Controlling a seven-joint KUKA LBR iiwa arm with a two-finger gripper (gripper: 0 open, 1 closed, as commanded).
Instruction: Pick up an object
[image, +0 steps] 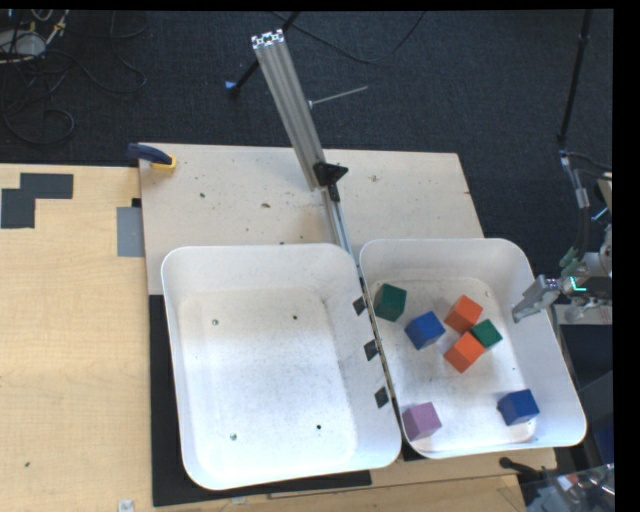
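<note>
Nearest the camera, well below-left of the gripper (545, 297), a blue cube (518, 406) and a purple cube (421, 420) sit by the right bin's (545, 430) front wall. Level with the gripper and left of it: small green cube (487, 333) touching two orange cubes (464, 314) (464, 352), then a second blue cube (425, 329) and dark green cube (390, 301). Gripper hangs at the bin's right rim, holding nothing; finger state cannot be told; no readable writing; left bin (180, 300) well beyond.
</note>
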